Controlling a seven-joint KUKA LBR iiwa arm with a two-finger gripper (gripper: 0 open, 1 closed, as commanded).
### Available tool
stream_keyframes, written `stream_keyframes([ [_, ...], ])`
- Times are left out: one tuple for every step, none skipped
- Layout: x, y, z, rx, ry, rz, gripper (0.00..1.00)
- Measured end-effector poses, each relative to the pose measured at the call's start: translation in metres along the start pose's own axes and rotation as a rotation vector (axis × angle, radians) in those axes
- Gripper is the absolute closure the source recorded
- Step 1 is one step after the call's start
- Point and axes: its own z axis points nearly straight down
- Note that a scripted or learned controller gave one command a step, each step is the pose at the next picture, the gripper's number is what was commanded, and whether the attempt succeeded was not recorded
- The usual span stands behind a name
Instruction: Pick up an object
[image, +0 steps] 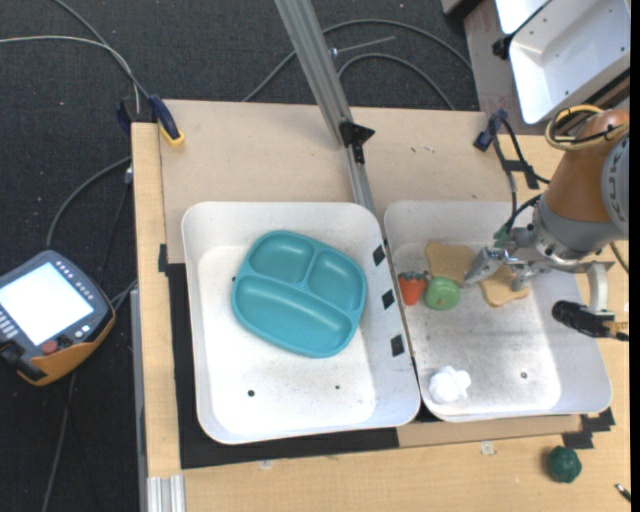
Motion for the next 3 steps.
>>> stream_keyframes([
  [-0.001, 0.006, 0.0, -0.014, -0.005, 0.0, 0.0],
  [-0.001, 0.007, -0.013, -0.021, -0.006, -0.001, 1.0],
  [0.003, 0.013, -0.077, -0.008, -0.003, 0.001, 1.0],
])
